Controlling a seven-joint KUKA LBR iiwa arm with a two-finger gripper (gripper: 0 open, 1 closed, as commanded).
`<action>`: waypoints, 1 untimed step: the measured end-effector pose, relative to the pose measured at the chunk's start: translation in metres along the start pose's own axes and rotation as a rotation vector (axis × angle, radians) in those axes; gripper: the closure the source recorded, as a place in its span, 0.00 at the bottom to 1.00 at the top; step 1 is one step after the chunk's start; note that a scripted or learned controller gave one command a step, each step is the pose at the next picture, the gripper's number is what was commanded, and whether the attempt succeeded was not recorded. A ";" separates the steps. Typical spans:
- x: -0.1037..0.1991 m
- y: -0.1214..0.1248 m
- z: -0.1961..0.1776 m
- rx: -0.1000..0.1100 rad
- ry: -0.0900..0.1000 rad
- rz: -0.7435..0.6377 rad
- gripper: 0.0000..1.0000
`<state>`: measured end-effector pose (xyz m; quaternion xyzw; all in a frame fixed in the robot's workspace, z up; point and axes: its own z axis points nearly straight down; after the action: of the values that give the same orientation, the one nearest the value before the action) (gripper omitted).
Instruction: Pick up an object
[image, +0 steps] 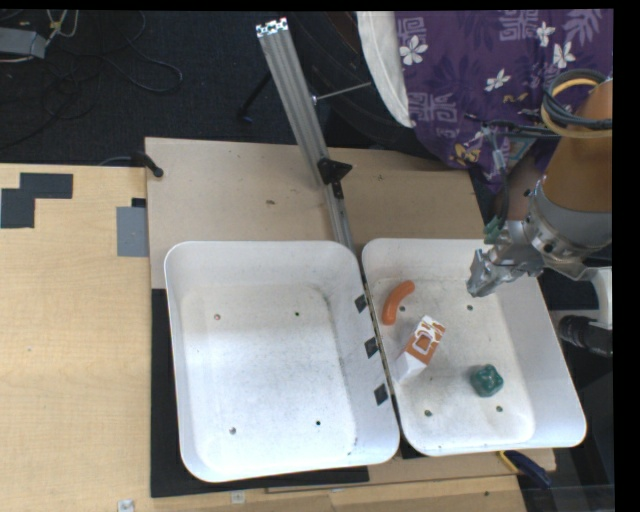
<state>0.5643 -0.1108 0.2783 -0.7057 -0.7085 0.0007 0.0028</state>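
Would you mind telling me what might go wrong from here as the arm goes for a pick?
The gripper sits over bare floor of the right bin, so closing here would likely grab nothing. The orange sausage-shaped piece and the white carton lie near the dividing wall, which may block a finger.

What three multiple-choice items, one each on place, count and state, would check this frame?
1. Where does the orange sausage lie?
A. Left bin
B. Right bin
C. On the bench

2. How many loose objects are in that bin?
A. One
B. Three
C. Five

3. How does the tool stand relative to the objects?
A. Above the bin, apart from all of them
B. Pressing on the green object
C. Touching the carton

Key: B, it sits near the bin's left wall; B, sausage, carton, green object; A, bare floor separates it from each.
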 end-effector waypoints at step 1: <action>0.055 -0.019 0.005 0.000 0.000 -0.001 1.00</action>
<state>0.5450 -0.0555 0.2739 -0.7055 -0.7087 0.0009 0.0028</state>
